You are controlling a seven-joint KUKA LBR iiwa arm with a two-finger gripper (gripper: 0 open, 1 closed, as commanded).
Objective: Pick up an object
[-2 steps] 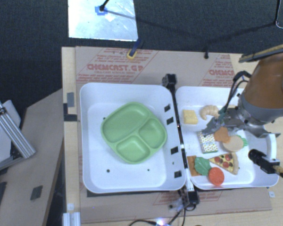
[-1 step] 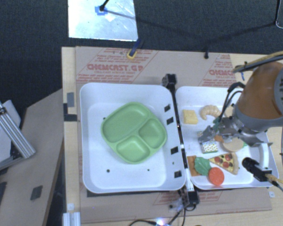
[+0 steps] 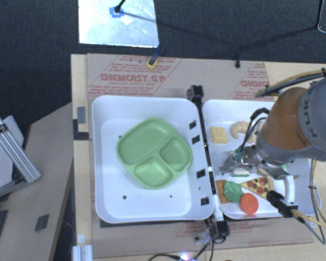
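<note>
Reaching in from the right, the grey arm [image 3: 315, 118] with its orange band [image 3: 285, 118] hangs over the right bin [image 3: 228, 109], and the tool [image 3: 240, 159] sits low inside that bin, pretty much at its middle. Honestly I can't tell what the tool's grip is doing, since the wrist and cables cover too much of it.

Using the right bin as the reference: all the toy food is in it. A pale yellow cracker-looking square [image 3: 219, 134] lies near its upper left corner, and a tan croissant-shaped piece [image 3: 240, 127] is just beside that, toward the arm. Right under the tool there's a small whitish speckled item [image 3: 240, 172], too small for me to name, and whether the tool touches it I can't say. Along the bin's lower edge sit a green leafy piece [image 3: 233, 190] on an orange slab [image 3: 221, 191], a red tomato [image 3: 249, 203] touching the leaf, and a pizza slice [image 3: 258, 185] just beside them.

Left of the right bin, touching along the shared clips, is the other white bin [image 3: 106, 200], holding a green divided plate [image 3: 155, 153] around its centre. Both bins rest on a protective sheet printed with red lettering [image 3: 133, 76] on the counter [image 3: 79, 80].
</note>
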